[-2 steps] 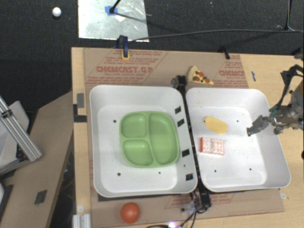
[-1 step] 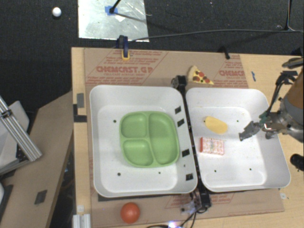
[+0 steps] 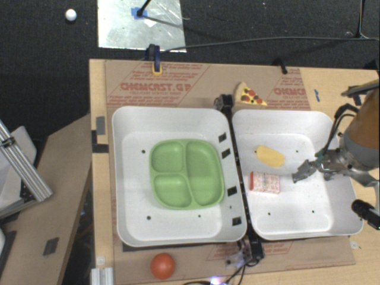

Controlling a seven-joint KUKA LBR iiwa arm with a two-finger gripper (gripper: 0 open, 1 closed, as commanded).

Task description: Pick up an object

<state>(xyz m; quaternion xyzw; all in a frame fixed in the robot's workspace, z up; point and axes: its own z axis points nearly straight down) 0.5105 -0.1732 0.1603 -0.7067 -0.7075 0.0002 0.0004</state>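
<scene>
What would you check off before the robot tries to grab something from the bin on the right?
1. Something to pick lies in the right bin: ok, a yellow piece and a small red-and-white packet.
2. They lie apart: ok.
3. Gripper is over that bin: ok.
4. Gripper is free of any object: ok.
5. Gripper sits directly above a target: not ok, it is off to the right of both.
6. Finger opening: cannot tell.

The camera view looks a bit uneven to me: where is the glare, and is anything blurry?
In the camera view, the foil sheet at top glares brightest; the white bins look washed out; the end effector is soft and dark, its detail hard to read; the green plate is evenly lit.
</scene>
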